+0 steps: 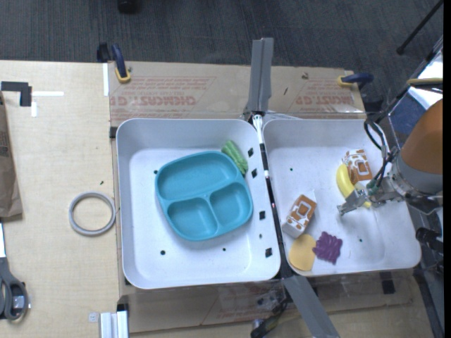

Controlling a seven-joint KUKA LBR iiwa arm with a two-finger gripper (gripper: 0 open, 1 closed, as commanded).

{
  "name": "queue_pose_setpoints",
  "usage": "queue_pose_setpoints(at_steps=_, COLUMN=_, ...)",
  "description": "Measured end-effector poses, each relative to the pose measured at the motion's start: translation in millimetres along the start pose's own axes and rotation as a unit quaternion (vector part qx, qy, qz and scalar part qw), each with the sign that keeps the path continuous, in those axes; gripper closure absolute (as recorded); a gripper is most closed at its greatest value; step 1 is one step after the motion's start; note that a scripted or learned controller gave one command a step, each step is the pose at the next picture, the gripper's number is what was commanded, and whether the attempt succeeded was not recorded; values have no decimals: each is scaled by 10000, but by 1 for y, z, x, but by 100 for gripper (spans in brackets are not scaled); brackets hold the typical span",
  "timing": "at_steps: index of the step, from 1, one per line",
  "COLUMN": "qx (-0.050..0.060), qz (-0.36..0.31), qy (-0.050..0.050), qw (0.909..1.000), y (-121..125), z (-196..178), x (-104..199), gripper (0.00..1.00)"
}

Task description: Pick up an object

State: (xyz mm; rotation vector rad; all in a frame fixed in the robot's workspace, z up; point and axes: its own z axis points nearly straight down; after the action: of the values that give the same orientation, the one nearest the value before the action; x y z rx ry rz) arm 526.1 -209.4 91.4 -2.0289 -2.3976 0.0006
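— Tape ring (92, 213) far left on the bench, scissors (12, 296) below it. Then?

— Left bin (134, 210): a blue divided plate (204, 196) with a green piece (235, 156) at its upper right edge.

— And the right bin (394, 248)?

— A small printed box (299, 214) near the divider, a yellow disc (303, 253) touching a purple cluster (328, 246) below it, and a banana (344, 180) beside a second printed box (359, 166) further right.

— The gripper (350, 205)?

— Low in the right bin, just under the banana; fingers slightly parted, nothing between them — the wrist hangs just right of the banana and second box.
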Motion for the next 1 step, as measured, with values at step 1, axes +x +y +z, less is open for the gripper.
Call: queue_pose_setpoints(at_steps=1, qx=-4, qz=14, qy=2, qw=10000, y=0, z=-9, x=0, gripper=100)
